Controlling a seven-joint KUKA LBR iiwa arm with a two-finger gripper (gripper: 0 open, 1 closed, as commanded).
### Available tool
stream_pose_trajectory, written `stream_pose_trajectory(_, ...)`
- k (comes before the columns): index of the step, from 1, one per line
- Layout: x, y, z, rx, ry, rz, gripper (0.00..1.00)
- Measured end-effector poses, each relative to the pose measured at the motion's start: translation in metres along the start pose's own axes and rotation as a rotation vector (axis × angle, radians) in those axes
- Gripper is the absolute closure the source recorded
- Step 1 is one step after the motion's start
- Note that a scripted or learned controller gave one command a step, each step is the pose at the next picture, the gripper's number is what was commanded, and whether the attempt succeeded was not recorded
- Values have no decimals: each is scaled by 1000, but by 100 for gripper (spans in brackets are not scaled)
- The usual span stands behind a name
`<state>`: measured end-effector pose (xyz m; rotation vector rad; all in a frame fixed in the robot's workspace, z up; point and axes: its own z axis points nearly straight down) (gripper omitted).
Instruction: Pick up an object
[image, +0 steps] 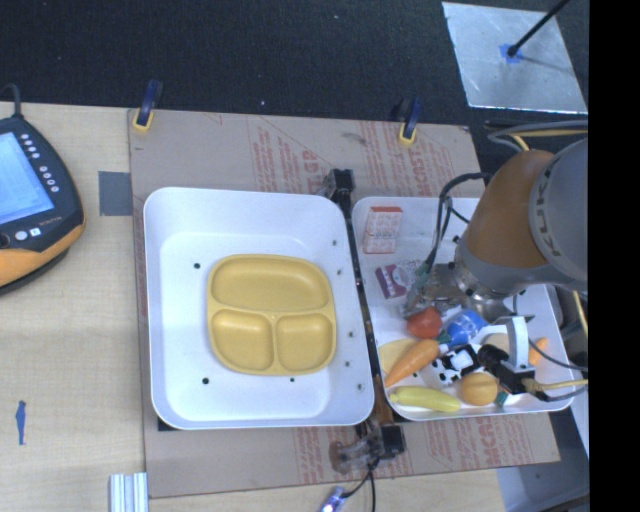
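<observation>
My gripper (438, 293) hangs low in the right bin (452, 210), under the grey and orange arm (520, 215), which hides much of it. Just below it lie a red round fruit (425, 322) and a blue ball (463, 328). Nearer the front lie an orange carrot (408, 363), a yellow banana (425, 400), a yellow-orange fruit (478, 388) and a black-and-white toy (456, 364). A purple wrapper (393, 281) lies directly left of the gripper. I see nothing lifted from the bin.
The left bin (170, 300) holds a yellow divided plate (271, 312). A small white and red packet (382, 228) lies at the back of the right bin. A teach pendant (30, 200) rests at the bench's far left. Two clamps (146, 105) (407, 118) pin the brown sheet.
</observation>
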<state>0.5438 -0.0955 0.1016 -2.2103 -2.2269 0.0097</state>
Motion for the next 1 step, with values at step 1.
stream_pose_trajectory(1, 74, -27, -91, -5, 3, 1, 100)
